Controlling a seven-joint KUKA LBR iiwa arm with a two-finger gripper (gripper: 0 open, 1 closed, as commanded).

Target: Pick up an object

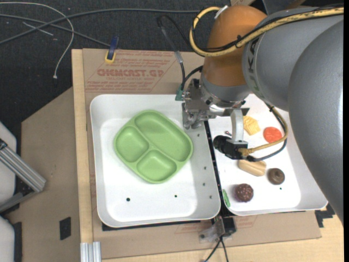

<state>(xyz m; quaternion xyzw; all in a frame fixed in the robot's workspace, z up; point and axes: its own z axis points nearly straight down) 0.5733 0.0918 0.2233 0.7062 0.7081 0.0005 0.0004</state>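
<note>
So you're still at the approach step: your end effector (pixel 192 119) sits over the divider between the bins, near the far right rim of the green compartment plate (pixel 154 145). Can't tell how it's set. The small items, like the brown ball (pixel 244 192), lie in the right bin (pixel 305 198). You'd next commit to one target and descend.

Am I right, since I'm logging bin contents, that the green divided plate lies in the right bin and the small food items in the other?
Not quite. The camera view shows the green divided plate in the left bin. The small food items, such as the chocolate ball and orange piece, lie in the right bin.
</note>
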